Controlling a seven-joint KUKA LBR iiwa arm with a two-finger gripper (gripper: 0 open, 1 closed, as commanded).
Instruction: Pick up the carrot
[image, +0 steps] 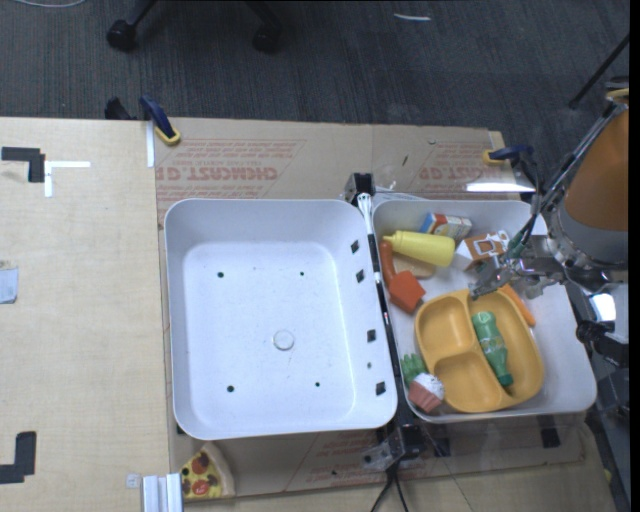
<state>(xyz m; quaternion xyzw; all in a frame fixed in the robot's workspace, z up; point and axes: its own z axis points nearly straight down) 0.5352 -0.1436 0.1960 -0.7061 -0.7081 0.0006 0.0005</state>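
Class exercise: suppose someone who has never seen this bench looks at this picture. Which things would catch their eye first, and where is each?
First, the crowded right-hand white bin: a yellow divided plastic plate with a green toy bottle lying in it, and a yellow squeeze bottle behind. The metal two-finger gripper hangs at the plate's far edge, by an orange toy carrot. The left-hand white bin holds one small white disc.
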